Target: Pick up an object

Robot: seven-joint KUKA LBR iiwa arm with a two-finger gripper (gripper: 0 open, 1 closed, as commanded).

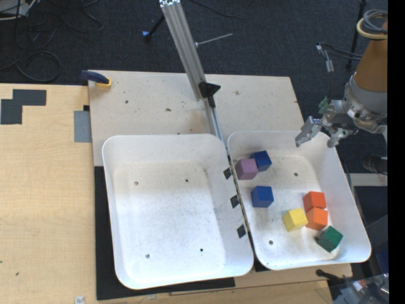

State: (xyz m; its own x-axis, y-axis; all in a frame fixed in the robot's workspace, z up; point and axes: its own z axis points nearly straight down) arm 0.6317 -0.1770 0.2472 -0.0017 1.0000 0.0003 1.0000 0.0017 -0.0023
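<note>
Over the right bin's (354,198) far corner, claw (321,133) spread wide, nothing in it.
Blocks bunched up: purple (247,168) touching blue (261,160), two orange (315,209) stacked tight beside yellow (294,219) and green (330,239). Could easily wedge on a neighbour or nudge one against the wall.
</note>
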